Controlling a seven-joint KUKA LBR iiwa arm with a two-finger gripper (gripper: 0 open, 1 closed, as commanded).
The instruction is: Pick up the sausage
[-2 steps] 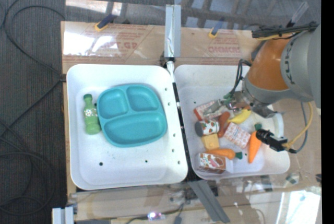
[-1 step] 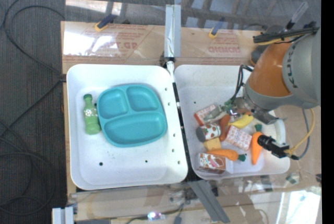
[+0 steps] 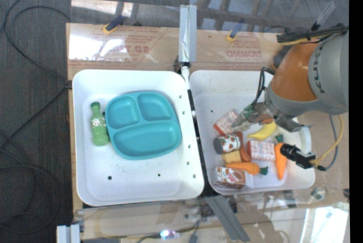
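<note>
Gripper (image 3: 253,115) low over right bin (image 3: 204,94) clutter, finger state cannot tell; likely sausage (image 3: 245,153) lies wedged among 2 cartons, so descend centred, avoiding banana (image 3: 264,132) beside.

arm (image 3: 317,75): cut by right edge | fingers: state unclear

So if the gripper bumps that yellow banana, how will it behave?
The banana looks like a smooth moulded toy, so probably stiff, light and a bit slippery. Its curved shape would likely pivot rather than roll, and the red box close below may block it.
</note>
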